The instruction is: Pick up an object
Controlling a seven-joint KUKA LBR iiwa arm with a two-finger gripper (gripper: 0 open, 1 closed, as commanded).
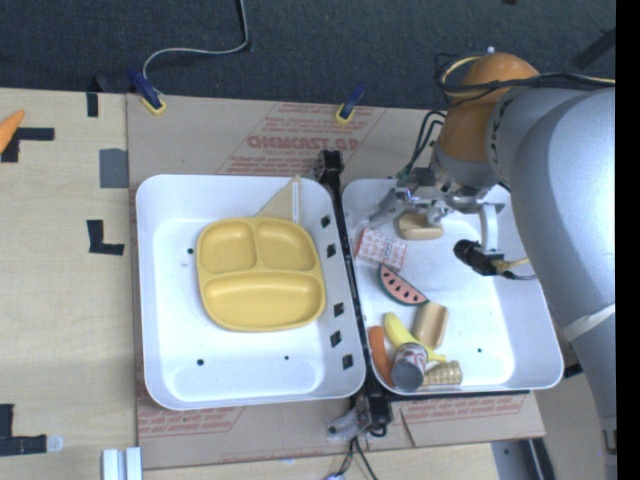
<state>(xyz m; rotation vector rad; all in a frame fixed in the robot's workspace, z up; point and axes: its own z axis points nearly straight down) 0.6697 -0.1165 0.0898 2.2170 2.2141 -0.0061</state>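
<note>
My gripper [415, 206] hangs low over the back left of the right bin [520, 318], under the orange band of the arm. Just below it lies a tan, rounded block [421, 230]; the gripper stands right over it, and whether they touch is not visible. To the left of the block sits a red-and-white checked packet [381, 249]. Toward the front lie a watermelon slice [402, 286], a tan bread-like piece [430, 321], a banana [399, 329], a grey can [407, 369], a corn cob [444, 373] and an orange carrot [377, 343].
The left bin [170, 298] holds a yellow divided plate [262, 273]. A black divider [340, 258] runs between the bins. The grey arm [570, 198] covers the right bin's right side. Blue-and-yellow clamps [150, 96] hold the cardboard at the back.
</note>
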